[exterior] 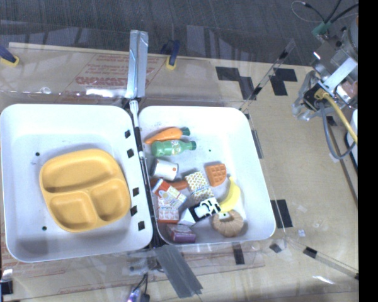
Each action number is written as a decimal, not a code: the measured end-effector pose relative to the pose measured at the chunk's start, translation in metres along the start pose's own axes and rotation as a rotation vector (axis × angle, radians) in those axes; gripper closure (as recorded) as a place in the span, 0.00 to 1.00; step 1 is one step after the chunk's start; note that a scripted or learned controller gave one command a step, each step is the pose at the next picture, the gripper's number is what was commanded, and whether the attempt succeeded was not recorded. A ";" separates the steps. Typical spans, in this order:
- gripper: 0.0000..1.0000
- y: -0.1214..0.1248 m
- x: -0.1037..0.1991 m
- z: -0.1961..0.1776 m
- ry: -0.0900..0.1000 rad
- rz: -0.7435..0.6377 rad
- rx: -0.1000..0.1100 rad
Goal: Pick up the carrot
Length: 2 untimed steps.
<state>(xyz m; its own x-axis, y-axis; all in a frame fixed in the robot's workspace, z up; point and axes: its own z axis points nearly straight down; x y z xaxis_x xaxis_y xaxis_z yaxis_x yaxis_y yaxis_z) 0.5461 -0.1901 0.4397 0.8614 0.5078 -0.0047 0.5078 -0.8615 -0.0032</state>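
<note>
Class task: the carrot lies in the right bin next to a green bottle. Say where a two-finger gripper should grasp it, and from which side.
Grip the carrot mid-body, probably from straight above, fingers across its width. It lies flat, and the green bottle crowds its near side.

the carrot [166, 134] looks like smooth, slightly glossy plastic, as does the yellow tray [83, 187]; the white bins [255, 168] look matt plastic; the desk [290, 168] resembles pale wood.
</note>
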 end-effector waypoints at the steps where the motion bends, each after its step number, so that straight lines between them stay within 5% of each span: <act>1: 1.00 0.012 0.030 -0.002 0.003 -0.690 -0.004; 2: 1.00 0.006 0.047 -0.002 0.001 -1.489 -0.002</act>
<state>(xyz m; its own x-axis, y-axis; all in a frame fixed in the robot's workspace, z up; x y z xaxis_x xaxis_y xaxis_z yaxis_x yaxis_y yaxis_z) 0.5901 -0.1716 0.4410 -0.4360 0.9000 0.0020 0.9000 0.4360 -0.0026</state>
